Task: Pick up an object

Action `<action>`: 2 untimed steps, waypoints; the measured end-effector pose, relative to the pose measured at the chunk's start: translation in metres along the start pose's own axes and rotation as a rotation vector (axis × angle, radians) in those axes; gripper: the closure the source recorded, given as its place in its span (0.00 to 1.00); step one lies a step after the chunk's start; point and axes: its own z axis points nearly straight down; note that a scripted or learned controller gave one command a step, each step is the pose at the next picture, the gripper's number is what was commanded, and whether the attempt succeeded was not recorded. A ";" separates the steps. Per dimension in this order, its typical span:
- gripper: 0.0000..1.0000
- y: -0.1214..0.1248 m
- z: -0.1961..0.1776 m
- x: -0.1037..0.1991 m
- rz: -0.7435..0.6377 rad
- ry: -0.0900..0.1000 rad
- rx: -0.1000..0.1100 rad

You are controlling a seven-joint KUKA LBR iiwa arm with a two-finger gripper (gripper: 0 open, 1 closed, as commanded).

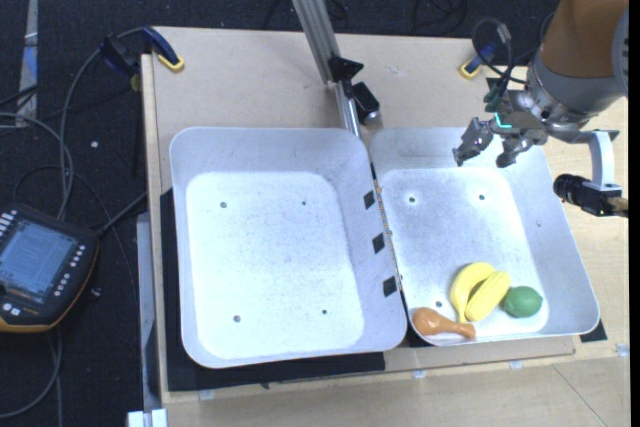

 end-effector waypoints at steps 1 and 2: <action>0.00 0.000 0.000 0.000 0.000 0.000 0.000; 0.00 -0.002 0.044 -0.005 0.001 0.001 0.004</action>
